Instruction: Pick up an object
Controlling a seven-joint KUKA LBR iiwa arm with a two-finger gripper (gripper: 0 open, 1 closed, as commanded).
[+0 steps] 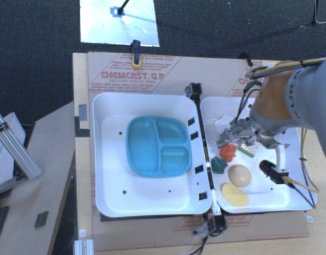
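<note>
In the right bin (290, 198), the nearest thing to the camera is a flat yellow piece (235, 194), at about 6 o'clock of the bin floor. It looks like a smooth plastic toy, light and stiff; because it lies low, I judge that the fingers would slip over it unless they close on its short sides.

Just behind it, touching or almost touching, is a beige egg-shaped object (239, 175). It is round and probably slippery. A hold across its middle, the widest part, seems safest, since a hold nearer one end may squeeze it out.

At 9 o'clock of the bin, close to the divider, lies a small dark green piece (219, 165), and just behind it a red-orange piece (227, 152). Both look small, light and hard, not fragile. The red one has an uneven shape, so its narrow waist is the better place to take it.

The gripper (236, 134) hangs directly above the red-orange piece, a little toward 12 o'clock. How far it is open I cannot tell, and I see nothing held in it. A striped small card (248, 150) lies beside it at 3 o'clock.

Farther left, in the left bin (107, 153), rests a blue divided plate (157, 145); it is wide and stiff, hard to grasp except at the rim.
</note>
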